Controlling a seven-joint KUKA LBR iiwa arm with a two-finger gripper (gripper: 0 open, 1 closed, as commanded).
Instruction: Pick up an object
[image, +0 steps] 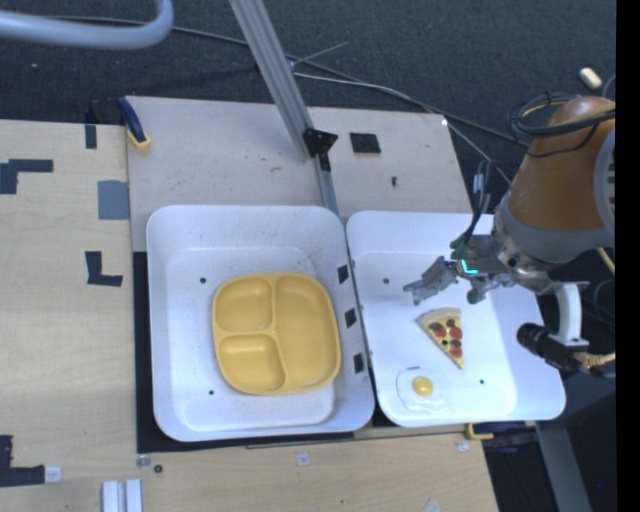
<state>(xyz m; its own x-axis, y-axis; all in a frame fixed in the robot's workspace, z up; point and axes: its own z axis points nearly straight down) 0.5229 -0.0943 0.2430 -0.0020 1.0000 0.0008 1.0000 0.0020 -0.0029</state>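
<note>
Pizza slice (443, 336) lies just below open gripper (452, 287), untouched.

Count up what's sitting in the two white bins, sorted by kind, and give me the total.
Divided yellow plate: 1, in the left bin
Toy pizza slice: 1, in the right bin
Toy fried egg: 1, in the right bin
Total: 3
</note>
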